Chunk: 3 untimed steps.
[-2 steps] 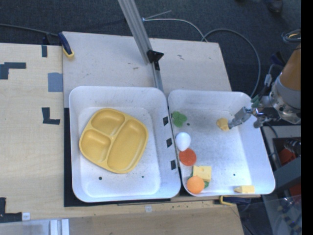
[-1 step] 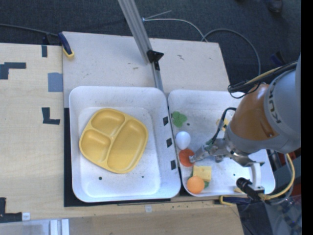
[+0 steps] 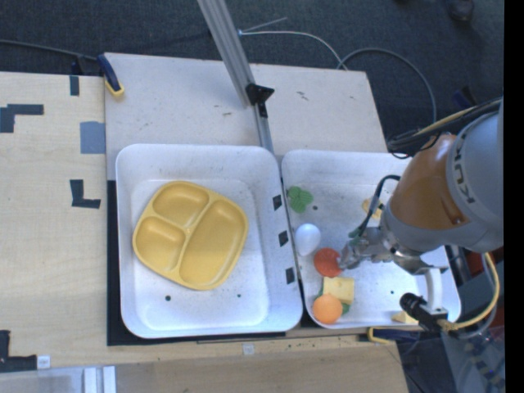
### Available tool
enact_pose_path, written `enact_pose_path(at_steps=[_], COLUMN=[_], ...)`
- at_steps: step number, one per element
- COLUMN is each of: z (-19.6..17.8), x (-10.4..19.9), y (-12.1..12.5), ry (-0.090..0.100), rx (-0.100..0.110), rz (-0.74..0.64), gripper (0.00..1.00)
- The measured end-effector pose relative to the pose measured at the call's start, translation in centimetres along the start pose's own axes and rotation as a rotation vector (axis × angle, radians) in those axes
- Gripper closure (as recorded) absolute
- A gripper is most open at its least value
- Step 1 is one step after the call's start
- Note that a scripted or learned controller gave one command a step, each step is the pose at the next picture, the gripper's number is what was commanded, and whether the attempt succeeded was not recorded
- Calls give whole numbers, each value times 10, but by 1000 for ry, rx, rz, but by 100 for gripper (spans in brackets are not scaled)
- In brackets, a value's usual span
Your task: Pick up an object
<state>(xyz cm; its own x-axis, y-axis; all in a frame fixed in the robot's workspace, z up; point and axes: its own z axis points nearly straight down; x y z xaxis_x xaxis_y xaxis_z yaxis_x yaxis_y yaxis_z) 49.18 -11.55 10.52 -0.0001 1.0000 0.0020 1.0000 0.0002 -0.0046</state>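
The red piece (image 3: 327,261) lies in the right bin (image 3: 344,164), near its left wall, and my pincer (image 3: 352,256) hangs just beside it on its right; whether they touch, I cannot tell. How far my pincer stands apart I cannot tell either, since its tip is small and dark against the bin floor, and I see nothing gripped in it.

Around the red piece sit the others. A white rounded thing (image 3: 307,237) lies just to its far left. A yellow block (image 3: 339,289) lies just nearer than it, and an orange ball (image 3: 327,309) rests by the near wall, touching or almost touching that block. A green piece (image 3: 300,199) lies farther away, close to the left wall. A small yellowish thing (image 3: 374,210) shows beside my wrist, partly hidden.

My arm (image 3: 446,195) reaches in from the right, the orange band above the wrist covering much of the bin's right side.

The left bin (image 3: 131,164) holds a yellow divided plate (image 3: 191,234), lying flat. Both bins sit side by side on the tabletop (image 3: 172,97), where a grey metal bar (image 3: 225,35) runs at a slant beyond them
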Motion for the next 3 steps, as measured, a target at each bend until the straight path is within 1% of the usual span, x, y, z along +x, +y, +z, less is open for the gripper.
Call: enact_pose_path(at_steps=[1, 2, 3], z=[16, 14, 15], x=[-5, -25, -9], y=[119, 22, 102], ry=[-3, -3, -3], rx=[-8, -7, -10], rz=[-3, 4, -5], gripper=[100, 100, 100])
